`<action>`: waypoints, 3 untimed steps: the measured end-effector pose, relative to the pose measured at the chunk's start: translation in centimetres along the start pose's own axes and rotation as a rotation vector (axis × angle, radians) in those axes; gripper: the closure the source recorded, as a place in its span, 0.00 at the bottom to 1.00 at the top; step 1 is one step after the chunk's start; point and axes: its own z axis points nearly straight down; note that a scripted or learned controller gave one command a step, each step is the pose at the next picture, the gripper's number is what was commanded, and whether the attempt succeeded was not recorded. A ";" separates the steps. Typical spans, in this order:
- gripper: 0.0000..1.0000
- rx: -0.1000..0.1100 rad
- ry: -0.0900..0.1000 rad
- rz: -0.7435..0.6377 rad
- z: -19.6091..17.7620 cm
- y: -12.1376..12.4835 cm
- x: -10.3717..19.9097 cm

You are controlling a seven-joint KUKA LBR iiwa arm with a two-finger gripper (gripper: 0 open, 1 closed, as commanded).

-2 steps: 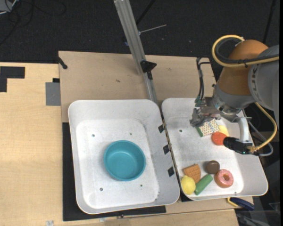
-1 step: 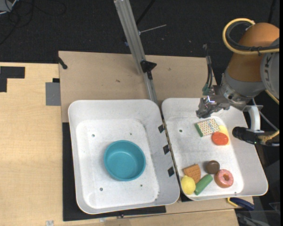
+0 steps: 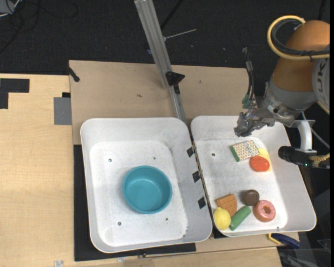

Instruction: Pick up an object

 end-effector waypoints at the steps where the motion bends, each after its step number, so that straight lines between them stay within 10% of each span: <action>1: 1.00 0.001 0.001 -0.003 -0.7 -2.1 4.4; 3: 1.00 0.002 0.001 -0.004 -1.2 -5.3 14.1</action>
